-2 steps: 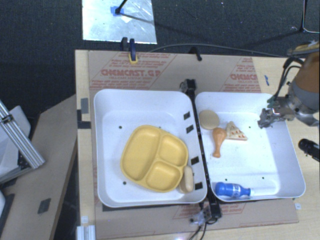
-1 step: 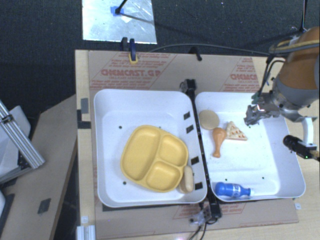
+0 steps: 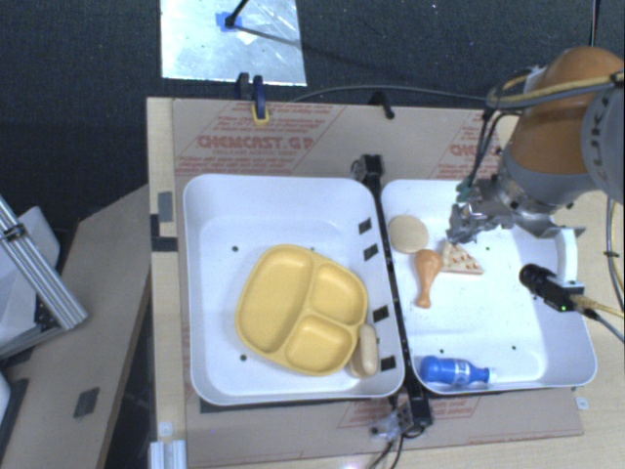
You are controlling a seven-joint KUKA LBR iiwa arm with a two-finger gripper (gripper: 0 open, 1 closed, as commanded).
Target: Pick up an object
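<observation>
The gripper (image 3: 463,225) is hanging low over the right bin (image 3: 508,360), reaching in from the right, and whether it is spread or closed cannot be told from this slanted view — its tip is a dark, blurred cluster. Nothing is visibly sitting in it.

The pizza slice (image 3: 463,259) is lying directly beneath and just in front of the tip, so it is looking like the likeliest target. It is appearing as a small flat wedge, tan at the crust with a reddish top, probably a light, stiff plastic toy. Being so thin and flat against the bin floor, it is likely offering little to pinch; the thicker crust edge would be the better hold, taken across the narrow width.

Just to the gripper's far side, the drumstick (image 3: 427,272) is touching or nearly touching the slice — orange-brown, bulbous at the top and tapering to a thin bone end, rounder and easier to close on at the fat part. Beside that is lying a pale round bun (image 3: 409,233), smooth and possibly slippery. Well apart, toward the near rim, a blue bottle (image 3: 451,370) is lying on its side.
</observation>
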